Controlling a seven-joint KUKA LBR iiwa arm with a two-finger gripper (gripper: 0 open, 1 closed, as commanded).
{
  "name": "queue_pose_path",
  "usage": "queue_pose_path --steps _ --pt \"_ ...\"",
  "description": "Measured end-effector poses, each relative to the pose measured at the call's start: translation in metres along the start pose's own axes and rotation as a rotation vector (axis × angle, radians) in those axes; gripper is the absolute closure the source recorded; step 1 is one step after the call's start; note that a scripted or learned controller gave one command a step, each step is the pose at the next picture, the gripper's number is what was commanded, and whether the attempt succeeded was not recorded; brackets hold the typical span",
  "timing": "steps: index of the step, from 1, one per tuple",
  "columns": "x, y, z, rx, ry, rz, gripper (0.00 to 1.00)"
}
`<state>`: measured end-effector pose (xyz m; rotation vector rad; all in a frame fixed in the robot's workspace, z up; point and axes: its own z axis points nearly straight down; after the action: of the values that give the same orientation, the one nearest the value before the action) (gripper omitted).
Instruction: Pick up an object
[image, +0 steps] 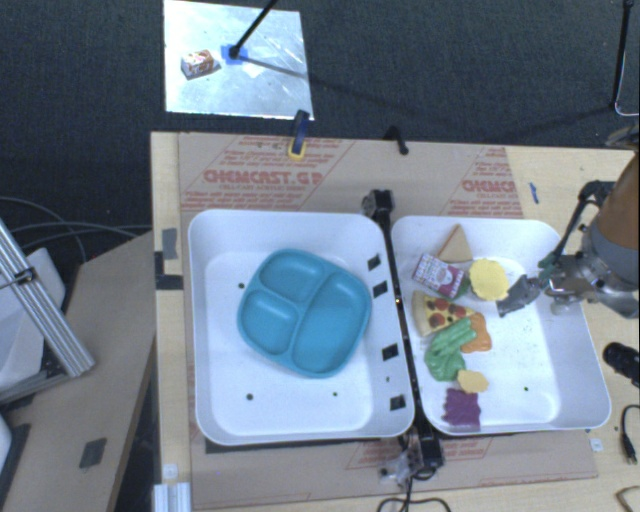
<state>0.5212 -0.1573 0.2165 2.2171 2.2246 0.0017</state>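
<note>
The right bin holds a cluster of toy food: a tan wedge, a maroon packet, a yellow round piece, a pizza slice, a green vegetable over an orange piece, a small yellow item and a purple piece. My gripper comes in from the right and hangs just right of the yellow round piece, above the bin floor. I see nothing held between its fingers.
The left bin holds a blue divided plate. A black divider with clips runs between the bins. A reflective sheet lies beyond the bench. Bare bin floor lies right of the toys.
</note>
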Motion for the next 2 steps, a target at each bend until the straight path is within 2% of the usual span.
queue_pose_path --steps 1,2 --pt "0.0511 0.0342 0.0871 0.004 0.003 -0.006 0.00" --pt "0.0471 0.0330 0.0828 0.001 0.000 0.002 0.00"
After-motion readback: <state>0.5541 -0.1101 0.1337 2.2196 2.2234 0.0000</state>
